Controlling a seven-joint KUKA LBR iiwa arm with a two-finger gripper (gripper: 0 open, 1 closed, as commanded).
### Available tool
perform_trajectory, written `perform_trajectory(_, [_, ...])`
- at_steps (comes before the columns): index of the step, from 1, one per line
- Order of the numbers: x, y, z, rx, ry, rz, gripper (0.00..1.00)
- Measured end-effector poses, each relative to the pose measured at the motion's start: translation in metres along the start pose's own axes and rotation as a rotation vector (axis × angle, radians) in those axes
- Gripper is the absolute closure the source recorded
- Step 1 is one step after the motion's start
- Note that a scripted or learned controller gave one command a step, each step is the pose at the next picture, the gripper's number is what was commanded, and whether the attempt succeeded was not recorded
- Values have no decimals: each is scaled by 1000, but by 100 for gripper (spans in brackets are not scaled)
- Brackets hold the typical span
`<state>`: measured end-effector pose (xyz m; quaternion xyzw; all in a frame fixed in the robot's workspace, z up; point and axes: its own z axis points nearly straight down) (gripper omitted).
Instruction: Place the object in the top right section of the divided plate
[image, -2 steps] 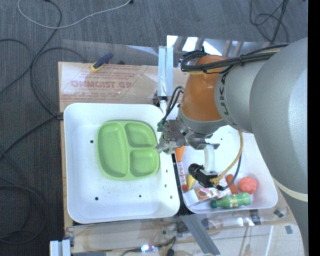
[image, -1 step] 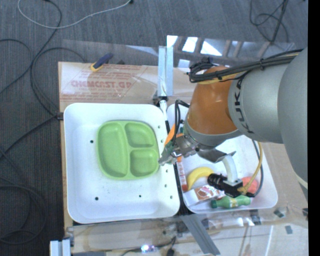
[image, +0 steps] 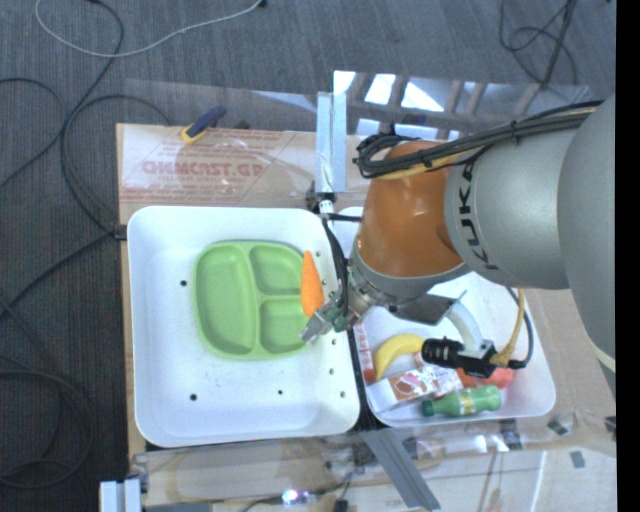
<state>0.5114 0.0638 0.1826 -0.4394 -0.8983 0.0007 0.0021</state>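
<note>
A green divided plate (image: 240, 298) lies in the left white bin (image: 170, 390). An orange carrot (image: 311, 281) lies along the plate's right rim, beside its upper right section. My gripper (image: 326, 322) hangs just below the carrot's lower end, over the plate's right edge near the wall between the two bins. The arm's orange band and grey body cover much of the right bin.
The right bin (image: 535, 395) holds a banana (image: 395, 352), a red-and-white packet (image: 420, 383), a green bottle (image: 462, 403) and a small red item (image: 500, 377). A blue-and-yellow tool (image: 203, 122) lies on the board behind the left bin.
</note>
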Motion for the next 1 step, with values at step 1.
perform_trajectory(1, [0,0,0,-1,0,0,0])
